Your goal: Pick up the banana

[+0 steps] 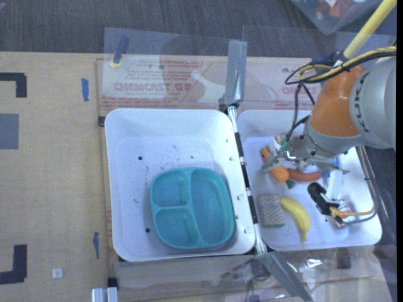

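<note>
**A:** What lies nearest in the right bin (360, 234)?

**B:** The banana (297, 215). It lies flat on the white floor toward the near wall, with its lower tip pointing at that wall and a narrow strip of bare floor between them. A speckled green sponge (271, 209) lies just beside it on the left, hard up against the wall shared with the left bin (114, 168). I cannot tell whether the sponge and the banana's upper end touch.

**A:** Any open room around it?

**B:** The near right corner of the bin is bare floor, and so is the strip along the near wall.

**A:** And farther back?

**B:** An orange chunk (281, 174) and a red-orange stick (305, 176) lie just beyond the banana, apart from it. The gripper (289, 158) hangs over them at mid-bin, under the arm's orange band (334, 109). I cannot tell whether it is released or clenched.

**A:** The left bin?

**B:** A teal divided plate (192, 207) sits in its near right part, close to the near wall and the shared wall. The left strip and the far half are bare white floor. Beyond both bins, a clear sheet (157, 87) with reddish lettering lies on the bench (50, 168).
</note>
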Available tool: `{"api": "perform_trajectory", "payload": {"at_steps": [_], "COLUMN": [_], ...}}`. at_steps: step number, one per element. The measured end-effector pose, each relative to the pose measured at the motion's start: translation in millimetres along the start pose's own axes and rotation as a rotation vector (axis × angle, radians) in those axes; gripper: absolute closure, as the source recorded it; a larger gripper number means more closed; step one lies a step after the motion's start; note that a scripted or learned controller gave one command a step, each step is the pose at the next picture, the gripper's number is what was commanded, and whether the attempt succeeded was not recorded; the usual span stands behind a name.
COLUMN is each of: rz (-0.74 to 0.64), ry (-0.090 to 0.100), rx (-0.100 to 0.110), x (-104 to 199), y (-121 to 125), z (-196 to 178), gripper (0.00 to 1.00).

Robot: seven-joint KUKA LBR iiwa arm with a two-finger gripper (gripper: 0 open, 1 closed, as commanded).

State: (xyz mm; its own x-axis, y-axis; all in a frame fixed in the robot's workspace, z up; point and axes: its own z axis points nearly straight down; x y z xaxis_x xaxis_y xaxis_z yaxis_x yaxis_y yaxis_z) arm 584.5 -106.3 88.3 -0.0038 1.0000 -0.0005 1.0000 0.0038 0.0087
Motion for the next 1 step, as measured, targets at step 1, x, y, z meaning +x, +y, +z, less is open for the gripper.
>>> {"api": "perform_trajectory", "payload": {"at_steps": [1], "rz": [0.003], "ry": [0.000], "rx": [-0.004], "x": [-0.7], "y": [1.2], "z": [-10.8], "gripper": [1.00]}}
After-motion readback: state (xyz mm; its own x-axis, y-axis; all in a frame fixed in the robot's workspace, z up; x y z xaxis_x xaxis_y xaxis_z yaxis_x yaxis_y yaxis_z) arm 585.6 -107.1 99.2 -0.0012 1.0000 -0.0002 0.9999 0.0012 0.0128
